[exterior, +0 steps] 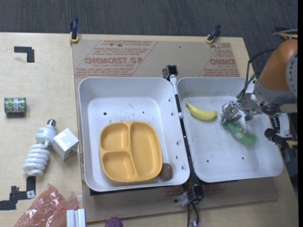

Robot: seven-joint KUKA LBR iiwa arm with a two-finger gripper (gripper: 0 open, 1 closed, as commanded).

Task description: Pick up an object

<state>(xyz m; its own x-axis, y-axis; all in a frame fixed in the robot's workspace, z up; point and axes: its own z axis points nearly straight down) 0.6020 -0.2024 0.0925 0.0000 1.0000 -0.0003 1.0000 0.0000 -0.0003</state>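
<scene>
In the right bin (265, 167) a yellow banana (201, 111) lies near the back left. A green packet-like object (241, 133) lies slantwise further right. My gripper (230, 112) hangs low over the bin between the two, just above the green object's upper-left end and right of the banana's tip. Whether it touches the green object is unclear. In the left bin (90, 126) rests a yellow divided plate (130, 150), with a small brown ball (165, 171) at its lower right corner.
The grey arm with its orange band (279, 72) comes in over the right bin's far right wall. Outside the bins on the left lie a spiral light bulb (38, 152), a white cube (66, 144), a green can (14, 106) and a red mesh bag (45, 209).
</scene>
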